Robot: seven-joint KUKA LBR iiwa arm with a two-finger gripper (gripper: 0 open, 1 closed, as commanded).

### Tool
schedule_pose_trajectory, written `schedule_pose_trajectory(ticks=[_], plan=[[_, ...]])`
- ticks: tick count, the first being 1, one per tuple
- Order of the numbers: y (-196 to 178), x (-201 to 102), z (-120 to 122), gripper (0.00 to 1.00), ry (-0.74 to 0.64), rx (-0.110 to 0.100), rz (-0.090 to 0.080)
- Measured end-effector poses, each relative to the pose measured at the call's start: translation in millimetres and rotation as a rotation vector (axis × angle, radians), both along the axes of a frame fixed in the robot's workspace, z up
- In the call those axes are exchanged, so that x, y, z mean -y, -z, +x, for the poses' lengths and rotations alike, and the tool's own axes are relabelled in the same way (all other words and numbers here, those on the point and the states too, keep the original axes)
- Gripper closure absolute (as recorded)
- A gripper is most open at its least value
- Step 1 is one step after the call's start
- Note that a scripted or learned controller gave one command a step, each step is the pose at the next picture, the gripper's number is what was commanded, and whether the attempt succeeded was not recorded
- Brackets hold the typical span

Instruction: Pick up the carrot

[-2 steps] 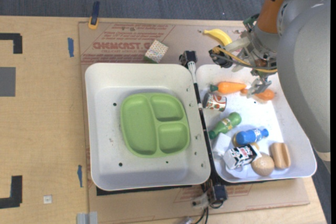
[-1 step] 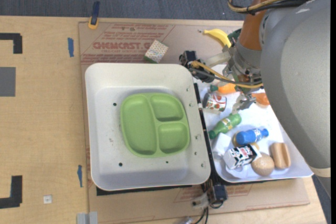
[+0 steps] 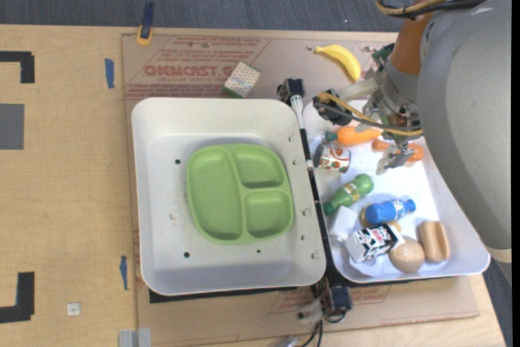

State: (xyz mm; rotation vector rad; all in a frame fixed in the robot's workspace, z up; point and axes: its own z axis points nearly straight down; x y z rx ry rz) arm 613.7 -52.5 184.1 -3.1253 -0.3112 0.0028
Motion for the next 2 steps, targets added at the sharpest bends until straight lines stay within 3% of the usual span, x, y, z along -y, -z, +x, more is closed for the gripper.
schedule_pose_trajectory(ticks=[1,2], plan=[[87.3,34.6,5.6,0.00,-0.006,0.002,0.003],[94.9,41.9,2.3,0.00,-0.005,0.001,0.007]])
